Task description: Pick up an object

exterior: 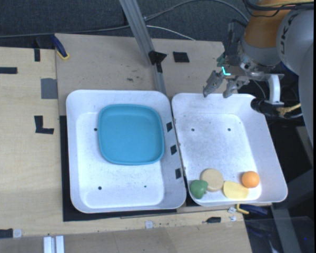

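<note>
Along the right bin's (226,141) near edge lie a green piece (198,188), a tan round piece (212,178), a yellow piece (235,190) and an orange ball (250,179), packed close together. My gripper (218,89) hangs over the far edge of that bin, well away from them. Its two fingers are spread apart with nothing between them.
The left bin (84,152) holds a blue square plate (130,134). A slanted metal pole (142,30) rises behind the bins. Black cables (276,109) hang off the wrist at the right bin's far right corner.
</note>
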Robot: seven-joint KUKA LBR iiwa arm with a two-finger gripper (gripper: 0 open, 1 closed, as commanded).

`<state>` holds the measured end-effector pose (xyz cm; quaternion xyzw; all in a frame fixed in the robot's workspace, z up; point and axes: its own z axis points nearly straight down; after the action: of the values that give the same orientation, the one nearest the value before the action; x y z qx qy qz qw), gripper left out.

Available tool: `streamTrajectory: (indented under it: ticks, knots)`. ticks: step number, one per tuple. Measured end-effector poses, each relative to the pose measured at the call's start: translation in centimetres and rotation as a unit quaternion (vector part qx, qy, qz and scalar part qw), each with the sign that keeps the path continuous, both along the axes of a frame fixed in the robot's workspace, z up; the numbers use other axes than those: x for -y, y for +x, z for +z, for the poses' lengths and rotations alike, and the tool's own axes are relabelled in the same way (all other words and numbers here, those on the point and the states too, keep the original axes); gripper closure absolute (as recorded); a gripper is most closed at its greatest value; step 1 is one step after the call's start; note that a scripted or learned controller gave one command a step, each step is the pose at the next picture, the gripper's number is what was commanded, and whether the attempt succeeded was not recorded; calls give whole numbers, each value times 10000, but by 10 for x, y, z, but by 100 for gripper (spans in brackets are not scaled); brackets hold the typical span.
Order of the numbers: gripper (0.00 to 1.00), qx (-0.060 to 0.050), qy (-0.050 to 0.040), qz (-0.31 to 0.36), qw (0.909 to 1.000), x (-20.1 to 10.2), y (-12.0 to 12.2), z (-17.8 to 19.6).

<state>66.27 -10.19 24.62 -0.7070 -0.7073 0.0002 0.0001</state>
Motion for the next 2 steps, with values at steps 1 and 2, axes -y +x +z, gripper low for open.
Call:
streamTrajectory:
  ticks: [1,2]
  knots:
    - [0,0,0,0,10000,0,0,0]
    - [0,-14,1,2,10000,-5,3,-44]
